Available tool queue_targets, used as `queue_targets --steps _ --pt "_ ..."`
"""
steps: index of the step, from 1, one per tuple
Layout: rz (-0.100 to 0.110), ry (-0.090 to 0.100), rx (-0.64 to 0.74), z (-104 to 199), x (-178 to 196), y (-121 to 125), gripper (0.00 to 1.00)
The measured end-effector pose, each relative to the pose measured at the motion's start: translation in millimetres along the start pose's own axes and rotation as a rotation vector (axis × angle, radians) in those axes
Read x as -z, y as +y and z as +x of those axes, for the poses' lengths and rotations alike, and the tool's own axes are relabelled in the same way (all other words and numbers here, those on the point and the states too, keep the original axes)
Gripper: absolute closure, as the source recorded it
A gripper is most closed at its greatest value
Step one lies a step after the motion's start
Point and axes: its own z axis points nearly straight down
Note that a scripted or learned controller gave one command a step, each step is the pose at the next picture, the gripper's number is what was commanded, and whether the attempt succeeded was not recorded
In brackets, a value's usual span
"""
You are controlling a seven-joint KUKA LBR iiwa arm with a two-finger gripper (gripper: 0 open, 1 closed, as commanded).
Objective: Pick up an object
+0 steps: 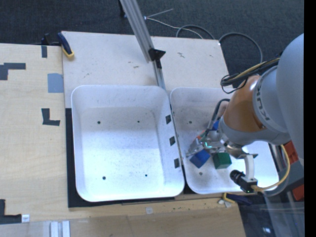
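In the right bin (190, 107) a blue block (200, 159) lies near the front left, and a green block (221, 160) sits just to its right. My gripper (206, 143) is low in this bin, directly above and behind the two blocks, close to the blue one. Whether it touches either block cannot be told. The grey arm with its orange band (242, 110) hides the right part of the bin.
The left bin (79, 132) stands beside the right one, sharing a middle wall. A metal camera pole (140, 28) slants down to the bins' back edge. Cables (237, 36) loop behind the right bin. A yellow-handled clamp (65, 45) lies at the back left.
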Motion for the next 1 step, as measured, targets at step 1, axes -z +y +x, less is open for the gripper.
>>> queue_targets --steps 1 --pt "0.0 0.0 0.0 0.0 0.0 0.0 0.0"
